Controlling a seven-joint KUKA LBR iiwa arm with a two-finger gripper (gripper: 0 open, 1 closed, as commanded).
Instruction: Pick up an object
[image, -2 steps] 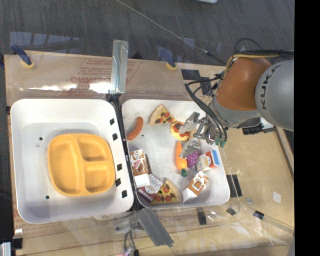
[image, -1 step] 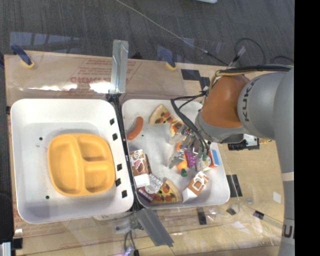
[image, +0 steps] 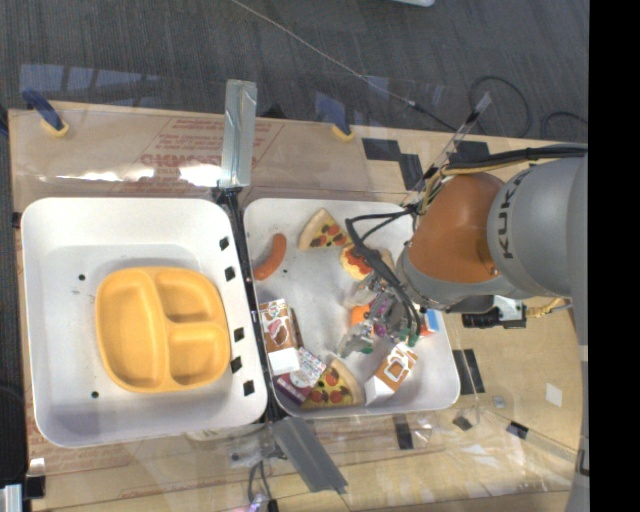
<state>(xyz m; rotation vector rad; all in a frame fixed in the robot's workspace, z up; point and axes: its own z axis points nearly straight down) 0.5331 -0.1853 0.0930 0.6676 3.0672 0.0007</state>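
The grey arm (image: 530, 230) with its orange band (image: 455, 235) reaches in from the right over the right shallow white bin (image: 330, 215), and its pincer (image: 385, 318) hangs low over the right half of that bin, among the clutter there. Whether the pincer is spread or pressed together cannot be told, since cables and small objects crowd it.

The things to pick all lie in the right bin. A brown toy sausage (image: 270, 256) sits near the bin's left wall toward the far side, with bare white floor around it. A toy pizza slice (image: 323, 231) lies close to the far rim, and a round orange-and-yellow toy food piece (image: 356, 262) is just right of it, partly under the arm. A small brown printed packet (image: 276, 322) lies against the left wall. At the near rim a second pizza slice (image: 330, 386) is packed in with a small white-and-purple wrapper (image: 309, 364), and a white-and-orange carton (image: 397, 368) stands just right of them, under the pincer. The middle of this bin's floor is open.

The left white bin (image: 60, 225) holds a yellow divided plastic tray (image: 160, 328), set well clear of all four walls. The two bins touch along a dark seam on the tan desk (image: 130, 140).
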